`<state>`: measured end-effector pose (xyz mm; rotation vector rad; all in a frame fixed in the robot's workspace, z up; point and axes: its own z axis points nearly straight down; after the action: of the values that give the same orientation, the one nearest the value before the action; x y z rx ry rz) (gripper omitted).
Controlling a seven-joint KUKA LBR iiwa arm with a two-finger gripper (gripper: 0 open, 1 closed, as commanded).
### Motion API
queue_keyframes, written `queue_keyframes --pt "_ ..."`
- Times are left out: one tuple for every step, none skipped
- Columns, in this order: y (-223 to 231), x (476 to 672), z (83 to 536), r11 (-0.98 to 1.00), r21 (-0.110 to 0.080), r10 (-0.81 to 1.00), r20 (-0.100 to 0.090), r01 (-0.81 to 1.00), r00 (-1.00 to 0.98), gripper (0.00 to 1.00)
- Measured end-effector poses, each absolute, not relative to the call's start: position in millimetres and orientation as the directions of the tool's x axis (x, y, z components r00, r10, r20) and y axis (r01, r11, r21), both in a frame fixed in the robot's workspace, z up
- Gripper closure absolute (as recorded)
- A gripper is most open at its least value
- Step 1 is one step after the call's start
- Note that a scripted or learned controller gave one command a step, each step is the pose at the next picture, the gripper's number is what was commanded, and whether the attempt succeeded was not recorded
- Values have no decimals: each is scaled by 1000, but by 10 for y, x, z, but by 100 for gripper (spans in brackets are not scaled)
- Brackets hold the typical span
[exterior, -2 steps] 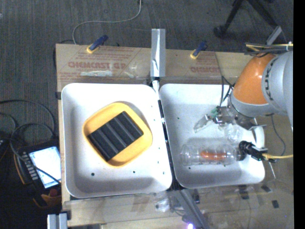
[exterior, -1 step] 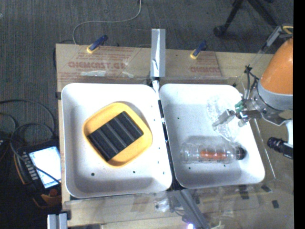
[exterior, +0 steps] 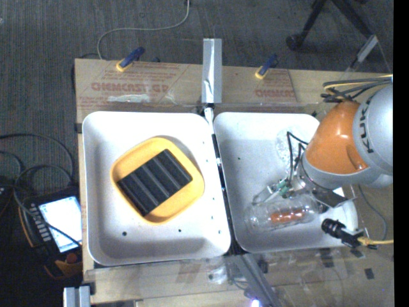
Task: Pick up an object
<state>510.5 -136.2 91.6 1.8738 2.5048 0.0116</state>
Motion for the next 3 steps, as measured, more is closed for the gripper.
queue_keyframes --pt "-1772 5468 1158 213 3 977 7 977 -213 0" --pt "-1975 6050 926 -126 5 992 25 992 126 0" --pt "-1963 5417 2277 -94 0 996 -3 996 94 0"
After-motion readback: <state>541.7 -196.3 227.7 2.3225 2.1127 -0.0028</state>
